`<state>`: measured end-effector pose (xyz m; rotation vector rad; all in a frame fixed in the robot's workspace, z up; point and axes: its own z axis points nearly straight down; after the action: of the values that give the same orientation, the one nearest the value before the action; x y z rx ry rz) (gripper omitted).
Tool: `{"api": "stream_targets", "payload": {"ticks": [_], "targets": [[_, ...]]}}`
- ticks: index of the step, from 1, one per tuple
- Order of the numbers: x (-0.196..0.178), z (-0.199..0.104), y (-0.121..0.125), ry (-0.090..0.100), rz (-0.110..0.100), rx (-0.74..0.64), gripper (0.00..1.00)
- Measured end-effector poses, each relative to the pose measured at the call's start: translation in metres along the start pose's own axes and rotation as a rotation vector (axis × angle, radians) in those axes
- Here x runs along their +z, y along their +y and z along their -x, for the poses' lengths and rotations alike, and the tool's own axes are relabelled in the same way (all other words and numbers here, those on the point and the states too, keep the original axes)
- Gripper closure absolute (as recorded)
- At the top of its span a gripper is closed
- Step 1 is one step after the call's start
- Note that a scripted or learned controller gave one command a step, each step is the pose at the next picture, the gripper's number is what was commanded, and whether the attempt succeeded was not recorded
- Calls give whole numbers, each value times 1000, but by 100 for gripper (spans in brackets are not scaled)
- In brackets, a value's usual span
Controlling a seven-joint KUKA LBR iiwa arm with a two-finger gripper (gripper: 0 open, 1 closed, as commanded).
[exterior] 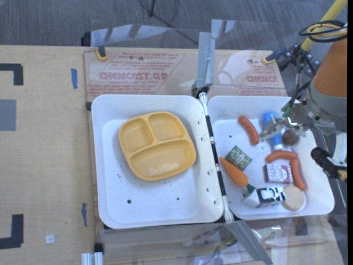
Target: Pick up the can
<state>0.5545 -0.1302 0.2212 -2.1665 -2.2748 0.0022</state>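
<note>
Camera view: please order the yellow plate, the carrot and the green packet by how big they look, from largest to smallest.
1. Yellow plate, by far the largest.
2. Carrot, long and thin.
3. Green packet, a little smaller than the carrot, so these two are close.

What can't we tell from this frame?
- Gripper fingers: too small and cluttered in the camera view to read their state or whether anything sits between them.
- Blue item beside it: partly covered by the gripper, identity unclear; it may be the can.
- Arm: cut off by the right edge.
- Green packet label: too small to read.
</note>
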Motion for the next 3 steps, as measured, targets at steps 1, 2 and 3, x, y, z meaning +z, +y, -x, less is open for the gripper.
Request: {"api": "stream_targets", "payload": {"ticks": [1, 2, 3], "targets": [[103, -31, -15, 1, 0, -92, 0], [136, -29, 50, 0, 2, 154, 0], [125, -31, 52, 0, 6, 151, 100]]}}
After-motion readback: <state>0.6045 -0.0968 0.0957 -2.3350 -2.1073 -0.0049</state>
